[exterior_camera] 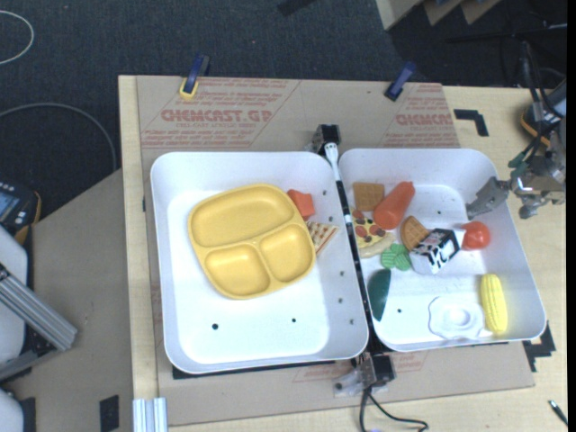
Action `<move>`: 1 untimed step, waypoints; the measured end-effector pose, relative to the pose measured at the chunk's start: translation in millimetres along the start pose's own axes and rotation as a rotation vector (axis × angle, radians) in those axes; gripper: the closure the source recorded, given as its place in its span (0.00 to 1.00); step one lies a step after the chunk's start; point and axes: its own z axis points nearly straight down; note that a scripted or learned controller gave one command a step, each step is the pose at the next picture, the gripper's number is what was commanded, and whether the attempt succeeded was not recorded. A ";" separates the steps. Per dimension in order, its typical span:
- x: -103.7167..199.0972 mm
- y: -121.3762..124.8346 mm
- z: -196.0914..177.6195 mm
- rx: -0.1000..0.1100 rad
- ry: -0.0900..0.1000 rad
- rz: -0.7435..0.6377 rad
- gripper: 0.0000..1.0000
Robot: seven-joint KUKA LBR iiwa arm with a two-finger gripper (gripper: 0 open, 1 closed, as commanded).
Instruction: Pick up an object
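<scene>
- Object to pick: none lifted yet; the toy foods, such as the red tomato (pixel 476 235) and yellow corn (pixel 492 302), lie in the right bin (pixel 515 207).
- The gripper (pixel 489 196) hangs over that bin's right rim, holding nothing; its opening is unclear.
- Descent, grasp and lift remain.

Toy foods (pixel 421 250) lie loose in the right bin (pixel 513 241): orange carrot (pixel 394 205), red tomato (pixel 475 235), yellow corn (pixel 492 302), fried egg (pixel 455 317), perhaps a pizza slice (pixel 370 233)
</scene>
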 end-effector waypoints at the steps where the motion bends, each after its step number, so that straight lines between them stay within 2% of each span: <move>1: 0.7 2.7 -7.8 -0.014 -0.003 -0.004 0.00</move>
